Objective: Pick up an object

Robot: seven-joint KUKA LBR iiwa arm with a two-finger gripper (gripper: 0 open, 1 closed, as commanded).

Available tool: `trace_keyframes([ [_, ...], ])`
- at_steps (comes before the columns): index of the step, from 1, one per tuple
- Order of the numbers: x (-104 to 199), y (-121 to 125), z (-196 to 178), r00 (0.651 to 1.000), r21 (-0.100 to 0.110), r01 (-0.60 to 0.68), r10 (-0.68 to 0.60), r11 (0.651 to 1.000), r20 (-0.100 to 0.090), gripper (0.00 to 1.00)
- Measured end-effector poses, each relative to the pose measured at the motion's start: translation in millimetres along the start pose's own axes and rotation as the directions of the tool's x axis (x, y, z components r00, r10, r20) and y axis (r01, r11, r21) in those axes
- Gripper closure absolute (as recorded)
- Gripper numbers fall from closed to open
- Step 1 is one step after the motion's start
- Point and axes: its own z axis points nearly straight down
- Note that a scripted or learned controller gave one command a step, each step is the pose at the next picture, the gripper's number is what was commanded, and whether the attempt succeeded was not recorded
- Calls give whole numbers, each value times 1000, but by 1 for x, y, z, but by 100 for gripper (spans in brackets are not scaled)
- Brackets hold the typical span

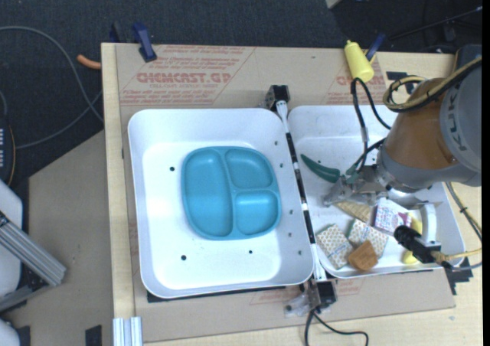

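The gripper (346, 187) sits just above-left of the waffle cone (358, 208), which lies lengthwise left-to-right; its grip cannot be told.

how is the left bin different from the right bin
The left bin holds one blue divided plate lying flat; the right bin holds a jumble of small items, with the gripper lowered into it. The left bin looks wider. Both are shallow and white.
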Motion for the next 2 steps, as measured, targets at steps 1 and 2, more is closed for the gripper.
trace_keyframes([
  [1,0,0,-10,1000,-2,-1,1,1000,0,100],
  [2,72,-7,-137,1000,-1,3,-3,1000,0,100],
])
